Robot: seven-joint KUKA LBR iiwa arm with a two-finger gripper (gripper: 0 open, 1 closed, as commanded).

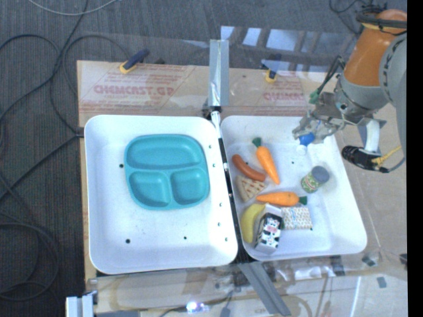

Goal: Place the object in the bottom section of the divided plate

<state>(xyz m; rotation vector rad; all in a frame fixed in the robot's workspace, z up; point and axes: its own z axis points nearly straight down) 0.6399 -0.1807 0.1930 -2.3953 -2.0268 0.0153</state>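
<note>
A teal divided plate (166, 170) lies in the left bin (106, 243), with one wide section at its far side and two smaller sections at its near side. All three sections hold nothing. My gripper (314, 129) hangs over the far right part of the right bin (344, 236), right of the upper carrot (266, 163). A small blue piece (305, 139) shows at its tip; I cannot make out whether it is a held thing or part of the gripper.
The right bin holds a second carrot (279, 198), a hot dog (247, 168), a waffle piece (250, 188), a banana (250, 221), a milk carton (269, 232), a cracker (297, 218) and a green can (314, 179). A metal post (217, 71) stands behind the bins.
</note>
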